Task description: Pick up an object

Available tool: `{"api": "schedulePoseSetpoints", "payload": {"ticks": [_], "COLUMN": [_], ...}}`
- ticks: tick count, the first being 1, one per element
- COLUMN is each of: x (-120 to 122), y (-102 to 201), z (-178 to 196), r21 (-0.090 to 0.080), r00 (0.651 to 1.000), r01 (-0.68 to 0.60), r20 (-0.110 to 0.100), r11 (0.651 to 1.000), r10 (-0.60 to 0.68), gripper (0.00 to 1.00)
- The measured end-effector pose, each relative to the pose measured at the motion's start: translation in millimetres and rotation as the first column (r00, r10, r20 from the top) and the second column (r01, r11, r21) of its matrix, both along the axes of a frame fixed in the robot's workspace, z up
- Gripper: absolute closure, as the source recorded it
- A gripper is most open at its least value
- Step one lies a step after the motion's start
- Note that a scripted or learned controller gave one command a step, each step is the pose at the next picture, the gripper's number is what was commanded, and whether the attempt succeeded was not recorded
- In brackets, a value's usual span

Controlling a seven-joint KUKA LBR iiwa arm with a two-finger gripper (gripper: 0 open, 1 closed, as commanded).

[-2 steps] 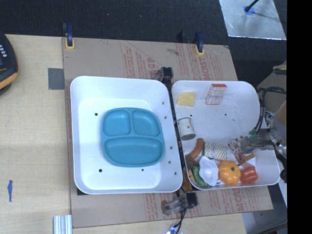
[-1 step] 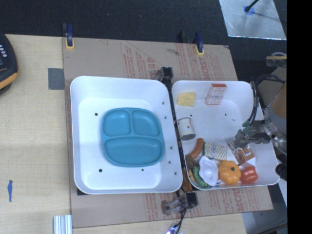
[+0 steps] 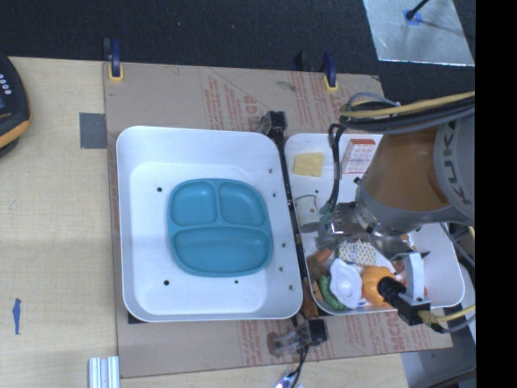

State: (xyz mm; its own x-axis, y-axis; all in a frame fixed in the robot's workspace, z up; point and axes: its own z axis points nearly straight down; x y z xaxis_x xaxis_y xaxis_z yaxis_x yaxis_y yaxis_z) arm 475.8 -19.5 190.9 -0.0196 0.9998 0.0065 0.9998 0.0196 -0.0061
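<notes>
Objects (image 3: 355, 277) to be picked are piled in the near end of the right bin (image 3: 448, 285), close together so one can be reached from above. Biggest on the bench is the left bin (image 3: 133, 217); a blue divided plate (image 3: 220, 226) is laid flat in its middle, well apart from the pile. The arm (image 3: 412, 176) is stretched in from the right and is hung over the right bin. The gripper (image 3: 343, 231) is lowered just above the pile. Whether anything is held cannot be told. A small yellow piece (image 3: 308, 164) is left at the far end.

Right bin (image 3: 452, 285) largely behind arm (image 3: 412, 180)
</notes>
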Motion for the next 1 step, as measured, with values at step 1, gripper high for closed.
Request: {"api": "schedulePoseSetpoints", "payload": {"ticks": [1], "x": [0.8], "y": [-2.6], "z": [44.7], "r21": [-0.006], "r00": [1.000], "r01": [0.015], "r20": [0.007], "r11": [1.000], "r10": [-0.015], "gripper": [1.00]}}
